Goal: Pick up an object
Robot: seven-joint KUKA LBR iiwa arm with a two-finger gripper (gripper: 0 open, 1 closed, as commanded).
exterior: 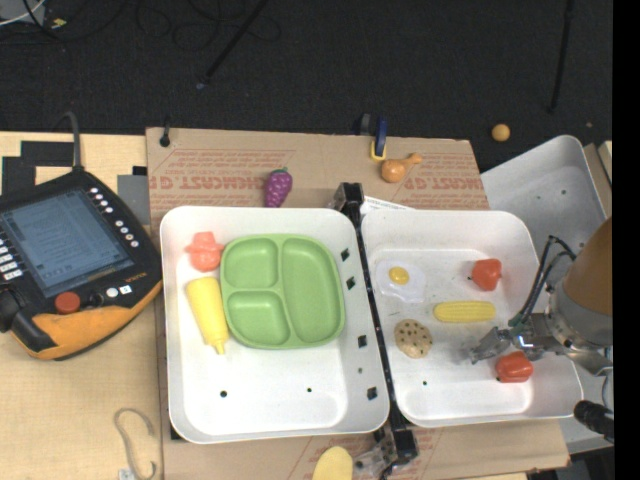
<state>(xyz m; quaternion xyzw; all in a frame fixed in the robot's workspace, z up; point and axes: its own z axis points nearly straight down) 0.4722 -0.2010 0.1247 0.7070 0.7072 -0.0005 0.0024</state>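
The right bin [500, 230] holds a fried egg [399, 276], a red pepper [486, 273], a corn cob [464, 312], a brown cookie [412, 338] and a red tomato-like piece [514, 368]. My gripper [497, 346] hangs low over the bin's right front part, just above and left of the red piece and right of the cookie. Nothing can be seen held in it. The arm enters from the right edge.
The left bin [260, 408] holds a green divided plate [280, 290], a yellow bottle [208, 313] and a pink-orange toy [203, 252]. Purple grapes [278, 186] and an orange toy [398, 166] lie behind the bins, a yellow piece [333, 462] in front. A teach pendant [70, 258] sits at left.
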